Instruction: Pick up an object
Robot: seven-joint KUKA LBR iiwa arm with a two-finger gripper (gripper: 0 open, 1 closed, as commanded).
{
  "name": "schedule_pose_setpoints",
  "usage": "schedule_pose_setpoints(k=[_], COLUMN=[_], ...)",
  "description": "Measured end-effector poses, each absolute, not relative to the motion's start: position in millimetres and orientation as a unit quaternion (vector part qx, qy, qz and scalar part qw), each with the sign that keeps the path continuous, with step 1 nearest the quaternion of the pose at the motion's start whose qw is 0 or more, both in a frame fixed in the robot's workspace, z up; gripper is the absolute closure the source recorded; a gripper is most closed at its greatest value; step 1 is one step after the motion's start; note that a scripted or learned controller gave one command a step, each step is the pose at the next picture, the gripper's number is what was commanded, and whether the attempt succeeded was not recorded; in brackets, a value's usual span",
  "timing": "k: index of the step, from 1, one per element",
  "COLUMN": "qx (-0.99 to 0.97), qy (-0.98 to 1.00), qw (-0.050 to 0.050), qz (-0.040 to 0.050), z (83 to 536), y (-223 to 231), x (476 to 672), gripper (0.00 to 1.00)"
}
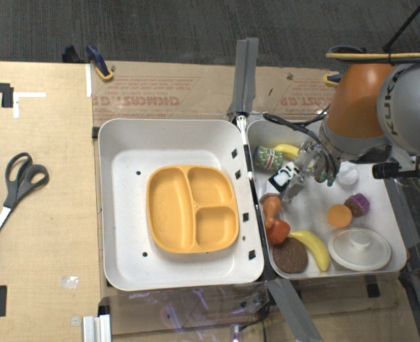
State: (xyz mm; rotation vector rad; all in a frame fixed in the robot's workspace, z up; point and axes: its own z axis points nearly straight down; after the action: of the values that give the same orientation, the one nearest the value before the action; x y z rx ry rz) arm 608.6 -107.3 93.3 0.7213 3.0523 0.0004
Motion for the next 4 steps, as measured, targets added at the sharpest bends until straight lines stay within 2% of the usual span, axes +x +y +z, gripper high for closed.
schedule_pose_setpoints(k=[2, 3, 4], qx=[0.390, 0.525, 0.524], qy=[0.921, 0.851, 0.852], qw=[0.003, -0.014, -0.012], qz=[-0.0025, -0.0066, -0.0082], z=[94, 94, 104], y=[-103, -100, -102], x=[608.6, 644.7, 645.2], gripper=[0.00, 0.00, 1.00])
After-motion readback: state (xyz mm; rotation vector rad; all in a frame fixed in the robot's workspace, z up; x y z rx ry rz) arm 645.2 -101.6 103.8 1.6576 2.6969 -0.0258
